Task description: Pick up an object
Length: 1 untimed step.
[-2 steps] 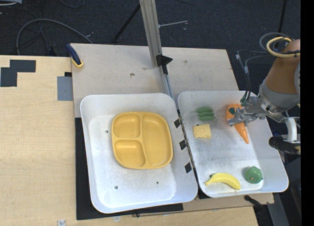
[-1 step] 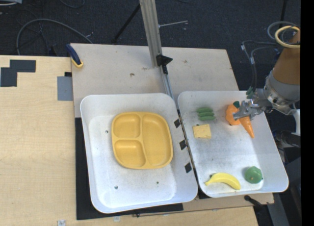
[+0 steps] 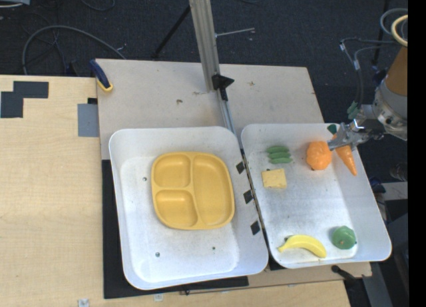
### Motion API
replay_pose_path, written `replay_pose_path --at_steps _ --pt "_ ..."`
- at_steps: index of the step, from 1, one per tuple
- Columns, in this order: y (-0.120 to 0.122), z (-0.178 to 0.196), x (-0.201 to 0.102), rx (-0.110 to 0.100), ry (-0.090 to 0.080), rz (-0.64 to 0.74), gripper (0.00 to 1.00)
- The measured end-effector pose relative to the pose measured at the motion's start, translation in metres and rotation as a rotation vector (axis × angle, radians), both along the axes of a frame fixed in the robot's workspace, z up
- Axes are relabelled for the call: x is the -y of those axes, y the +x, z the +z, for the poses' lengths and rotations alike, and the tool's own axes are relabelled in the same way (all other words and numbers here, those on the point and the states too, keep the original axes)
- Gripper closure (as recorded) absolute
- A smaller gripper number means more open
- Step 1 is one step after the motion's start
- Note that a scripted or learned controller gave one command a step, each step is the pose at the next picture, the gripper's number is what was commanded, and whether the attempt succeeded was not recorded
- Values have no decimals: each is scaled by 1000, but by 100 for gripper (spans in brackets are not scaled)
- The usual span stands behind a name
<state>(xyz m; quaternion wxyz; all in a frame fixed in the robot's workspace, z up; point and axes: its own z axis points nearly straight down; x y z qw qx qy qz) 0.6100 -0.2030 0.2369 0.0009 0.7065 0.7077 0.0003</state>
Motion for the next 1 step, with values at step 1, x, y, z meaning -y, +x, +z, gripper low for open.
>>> replay_pose_path --at_steps 1 --pt "-2 -8 -61 -6 2 2 100"
